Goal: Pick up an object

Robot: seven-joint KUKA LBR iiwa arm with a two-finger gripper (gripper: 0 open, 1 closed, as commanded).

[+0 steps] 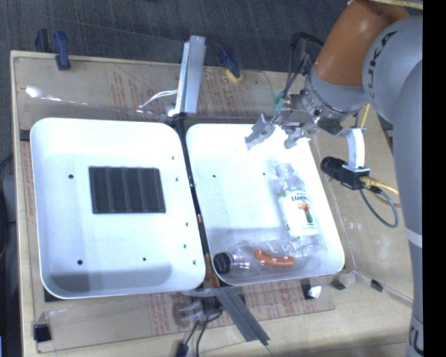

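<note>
1. The claw (272, 138) is hanging over the far end of the right bin (230, 199). Its fingers (256, 134) are standing wide apart and are gripping nothing.
2. Closest to the claw, a labelled bottle (298, 208) is lying in the same bin, just on the camera's side of the claw and clear of it. Its neck is pointing up toward the claw, and its white label is facing upward beside the bin's right wall.
3. Farther from the claw, a black-capped bottle (264, 259) is lying on its side along the bin's near wall. Its cap is pointing away toward the seam between the bins, and something orange is showing through its clear body. Its other end is sitting close against the base of the labelled bottle. Whether they are touching cannot be told.
4. Off to the claw's side, at the far end of that seam, a metal post (192, 69) is standing up.
5. Beyond the seam, well away from the claw, a dark ribbed panel (126, 190) is lying flat near the middle of the left bin (59, 259).
6. Farthest from the claw, a blue clamp (60, 48) is gripping the far left corner of the bench (357, 303).
</note>
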